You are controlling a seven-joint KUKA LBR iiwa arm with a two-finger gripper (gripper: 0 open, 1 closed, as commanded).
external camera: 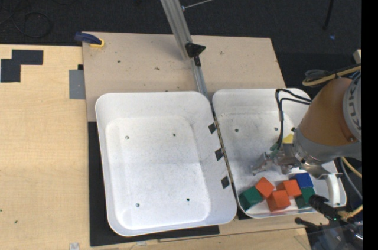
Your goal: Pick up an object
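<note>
Several small blocks lie in the near corner of the right bin point(248, 107): an orange block point(264, 187), a second orange block point(279, 200), a third orange one point(292, 187), a green block point(250, 198), a blue block point(305, 179) and another green one point(305, 198). A bit of yellow point(288, 138) peeks out beside the arm. My gripper point(264, 164) hangs low over the right bin, just above and left of the block pile, pointing left. Nothing shows between its metal fingers point(257, 167).
The left bin point(156, 163) lies beside the right one, with black clips point(217, 153) along the shared edge. A slanted aluminium rail point(174, 12) rises behind the bins. The arm's orange band point(328, 116) covers the right bin's far right side.
</note>
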